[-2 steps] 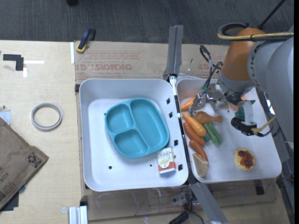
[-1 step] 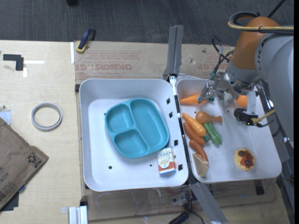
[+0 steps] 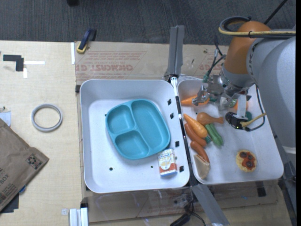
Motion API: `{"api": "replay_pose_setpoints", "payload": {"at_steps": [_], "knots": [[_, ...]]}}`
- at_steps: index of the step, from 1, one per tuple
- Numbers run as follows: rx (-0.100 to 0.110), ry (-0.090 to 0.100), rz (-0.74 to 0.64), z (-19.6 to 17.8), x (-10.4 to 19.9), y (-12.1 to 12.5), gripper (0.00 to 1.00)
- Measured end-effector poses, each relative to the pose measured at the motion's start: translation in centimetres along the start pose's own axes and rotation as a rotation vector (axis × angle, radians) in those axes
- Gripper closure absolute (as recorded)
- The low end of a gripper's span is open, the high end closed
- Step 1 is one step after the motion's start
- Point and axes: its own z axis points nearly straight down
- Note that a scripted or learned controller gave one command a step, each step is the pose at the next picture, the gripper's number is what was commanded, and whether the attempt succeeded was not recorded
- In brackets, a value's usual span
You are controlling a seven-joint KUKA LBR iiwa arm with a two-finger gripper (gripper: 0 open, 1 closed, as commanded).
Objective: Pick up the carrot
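A long orange carrot (image 3: 194, 125) lies slanted by the left wall of the right bin (image 3: 268, 145). A second orange carrot-like piece (image 3: 189, 100) rests at the bin's back left. Just right of that piece, low over the back of the bin, is my gripper (image 3: 216, 100). It is open, and bare white floor shows between its fingers. The long carrot lies apart from the gripper, in front of it and a little to its left.
Beside the carrot lie an orange-brown drumstick (image 3: 209, 118), a green vegetable (image 3: 215, 134), a reddish sausage (image 3: 199, 150), a beige wedge (image 3: 202, 166) and a small pizza (image 3: 246, 159). The left bin (image 3: 94, 140) holds a blue divided plate (image 3: 137, 128) and a small carton (image 3: 167, 164).
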Motion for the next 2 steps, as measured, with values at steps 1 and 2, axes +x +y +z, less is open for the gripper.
{"api": "replay_pose_setpoints", "payload": {"at_steps": [1,2], "knots": [[0.003,0.006,0.129,-0.06,0.16,0.02,0.00],[0.001,0.007,0.078,-0.08,-0.23,0.18,0.00]]}}
